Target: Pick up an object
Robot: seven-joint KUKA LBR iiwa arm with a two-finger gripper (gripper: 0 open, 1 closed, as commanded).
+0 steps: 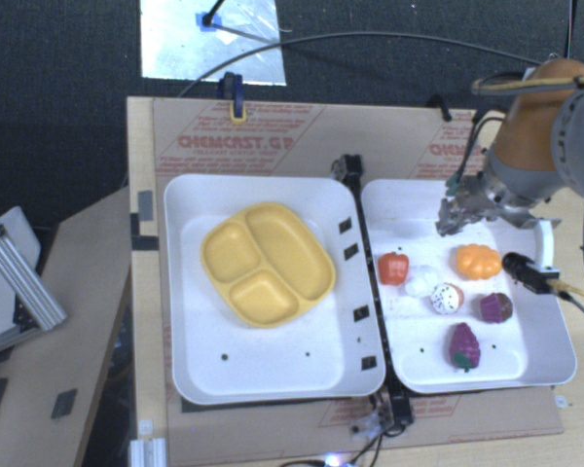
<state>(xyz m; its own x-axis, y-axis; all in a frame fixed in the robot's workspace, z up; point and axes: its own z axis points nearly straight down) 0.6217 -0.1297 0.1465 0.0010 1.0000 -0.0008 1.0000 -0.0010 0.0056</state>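
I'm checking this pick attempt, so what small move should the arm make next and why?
Probably move the gripper a little toward the near side of the right bin and lower it over the orange pumpkin toy. The gripper hangs above bare bin floor at the far end, and the pumpkin toy is the closest object, with open space around it.

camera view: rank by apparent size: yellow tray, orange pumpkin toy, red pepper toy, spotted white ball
1. yellow tray, by far the largest.
2. orange pumpkin toy.
3. red pepper toy and spotted white ball: look about alike, too close to rank.
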